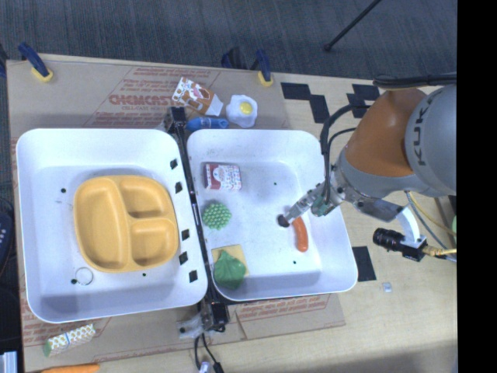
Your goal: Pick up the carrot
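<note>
Reached in from three o'clock: the grey arm (404, 150), orange band uppermost, over the right bin (330, 266). Lay at nine o'clock: the left bin (39, 154), bearing a yellow divided tray (124, 222). Hung low at the four o'clock part of the right bin: the gripper (289, 219), tips just above the carrot's upper end, touching it or nearly so. Could not tell whether spread or pressed together; too small and dark to read.

Rested on the bin floor: the carrot (301, 236), short and orange, lengthwise toward six o'clock, not lifted. By judgement, approach done or nearly done; grasp and lift left to do.

Sat around it, in the same bin: a red-and-white packet (222, 177) at eleven o'clock, a green leafy toy (229, 268) at seven o'clock on a yellow card, a green knobbly ball (217, 216) at nine o'clock. All well apart from the carrot; nothing in the way. Only likely nuisance: the bin wall near at three o'clock, crowding the wrist.
</note>
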### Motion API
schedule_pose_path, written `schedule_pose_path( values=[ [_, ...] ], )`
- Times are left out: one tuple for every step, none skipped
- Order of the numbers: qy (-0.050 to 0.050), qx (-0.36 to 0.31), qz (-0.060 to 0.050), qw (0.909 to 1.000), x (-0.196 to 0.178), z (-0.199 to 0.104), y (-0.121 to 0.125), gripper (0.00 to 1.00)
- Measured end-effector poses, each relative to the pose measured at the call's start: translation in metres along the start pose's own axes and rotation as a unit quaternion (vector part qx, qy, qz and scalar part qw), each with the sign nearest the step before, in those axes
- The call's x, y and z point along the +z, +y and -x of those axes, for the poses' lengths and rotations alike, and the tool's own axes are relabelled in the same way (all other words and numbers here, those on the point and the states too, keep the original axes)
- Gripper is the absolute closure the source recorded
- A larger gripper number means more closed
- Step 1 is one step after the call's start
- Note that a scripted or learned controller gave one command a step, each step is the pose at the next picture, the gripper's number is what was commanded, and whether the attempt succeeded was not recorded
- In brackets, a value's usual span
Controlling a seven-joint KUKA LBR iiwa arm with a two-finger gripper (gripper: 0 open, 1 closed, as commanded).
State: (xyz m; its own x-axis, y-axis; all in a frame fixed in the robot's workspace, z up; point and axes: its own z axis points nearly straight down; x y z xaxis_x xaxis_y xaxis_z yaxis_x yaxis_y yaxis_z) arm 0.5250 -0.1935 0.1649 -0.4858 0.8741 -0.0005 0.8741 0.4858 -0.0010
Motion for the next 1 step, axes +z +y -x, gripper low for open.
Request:
schedule_pose_path(
  values=[
    [0.0, 0.024, 0.0, 0.9997, 0.0731, 0.0323, 0.0459, 1.0]
  ],
)
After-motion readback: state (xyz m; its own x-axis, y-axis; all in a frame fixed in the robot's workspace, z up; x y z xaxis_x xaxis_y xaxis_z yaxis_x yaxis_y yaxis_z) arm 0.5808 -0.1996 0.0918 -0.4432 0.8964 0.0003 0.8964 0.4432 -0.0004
